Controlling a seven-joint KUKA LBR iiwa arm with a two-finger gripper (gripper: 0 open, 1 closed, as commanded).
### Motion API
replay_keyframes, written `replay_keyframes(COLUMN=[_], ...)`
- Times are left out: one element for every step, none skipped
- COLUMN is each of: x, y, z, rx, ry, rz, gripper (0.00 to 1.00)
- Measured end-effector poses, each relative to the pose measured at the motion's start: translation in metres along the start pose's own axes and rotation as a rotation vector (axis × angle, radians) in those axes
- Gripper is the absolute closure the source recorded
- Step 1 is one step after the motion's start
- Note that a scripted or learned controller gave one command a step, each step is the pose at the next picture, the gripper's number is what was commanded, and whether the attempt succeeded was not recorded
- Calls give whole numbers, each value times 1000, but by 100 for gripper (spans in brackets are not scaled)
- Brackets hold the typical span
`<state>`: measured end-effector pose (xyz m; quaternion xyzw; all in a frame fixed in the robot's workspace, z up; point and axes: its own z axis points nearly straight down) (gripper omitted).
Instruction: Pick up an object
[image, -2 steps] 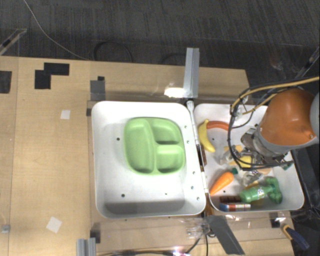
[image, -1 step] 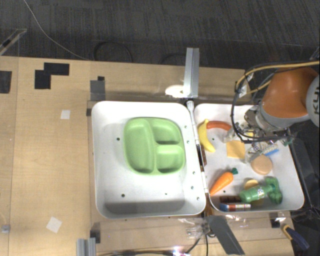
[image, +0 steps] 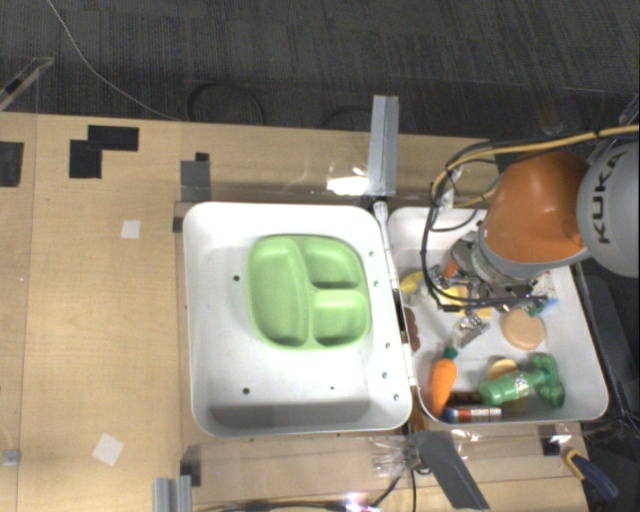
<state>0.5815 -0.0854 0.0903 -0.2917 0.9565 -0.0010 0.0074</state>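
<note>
Arm (image: 535, 215) low over right bin (image: 590, 350), gripper (image: 487, 300) grip state untellable, hidden by wrist; bottle (image: 520, 383), carrot (image: 442, 380), disc (image: 522, 329), marker (image: 475, 411) crowded below it: risk, a blind close catching nothing or nudging neighbours.

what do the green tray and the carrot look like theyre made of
Green tray: probably moulded plastic, matte, judging by its even colour and soft rounded compartment walls. Carrot: looks like a plastic toy, smooth with a slight sheen and a flat uniform orange; rubber is possible.
</note>
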Motion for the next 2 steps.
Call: replay_keyframes(x=[41,57], y=[9,10], z=[-2,-2], rx=[5,8], ry=[-2,-5], rz=[32,-135], gripper=[0,0])
